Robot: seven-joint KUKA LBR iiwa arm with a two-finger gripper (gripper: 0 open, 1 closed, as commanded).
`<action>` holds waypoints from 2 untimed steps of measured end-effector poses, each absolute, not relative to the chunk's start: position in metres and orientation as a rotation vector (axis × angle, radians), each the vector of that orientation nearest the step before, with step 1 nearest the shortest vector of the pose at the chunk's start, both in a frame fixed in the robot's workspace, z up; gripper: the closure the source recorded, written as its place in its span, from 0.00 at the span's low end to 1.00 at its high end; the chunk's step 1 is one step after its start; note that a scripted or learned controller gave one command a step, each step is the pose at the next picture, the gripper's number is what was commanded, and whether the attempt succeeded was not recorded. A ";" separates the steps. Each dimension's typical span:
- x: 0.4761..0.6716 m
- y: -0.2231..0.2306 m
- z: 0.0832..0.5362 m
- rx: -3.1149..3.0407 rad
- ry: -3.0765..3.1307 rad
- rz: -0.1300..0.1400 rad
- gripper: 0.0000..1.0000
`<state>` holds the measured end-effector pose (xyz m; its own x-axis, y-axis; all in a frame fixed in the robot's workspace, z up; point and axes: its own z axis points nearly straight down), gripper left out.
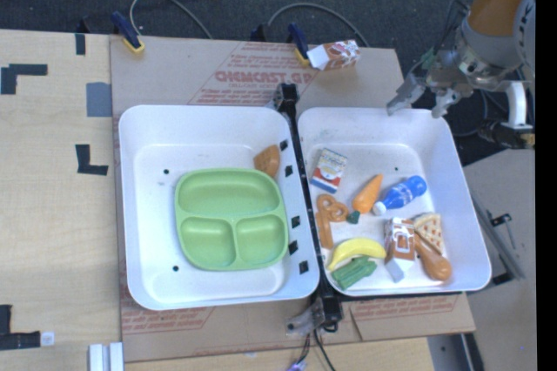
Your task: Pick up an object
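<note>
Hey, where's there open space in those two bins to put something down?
Right bin: the bare floor along its far side, beyond the small carton and blue bottle. Left bin: the strips around the green tray. The right bin's near half is crowded with toys.

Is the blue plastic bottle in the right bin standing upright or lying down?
Lying down. The blue plastic bottle with a white cap rests on its side on the floor of the right white bin, cap end toward the orange toy carrot.
</note>
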<state>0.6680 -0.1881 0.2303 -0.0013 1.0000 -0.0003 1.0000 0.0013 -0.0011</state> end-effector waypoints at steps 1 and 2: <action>0.621 -0.207 0.087 -2.222 -2.224 -0.001 0.00; 0.592 -0.143 0.089 -2.218 -2.224 -0.001 0.00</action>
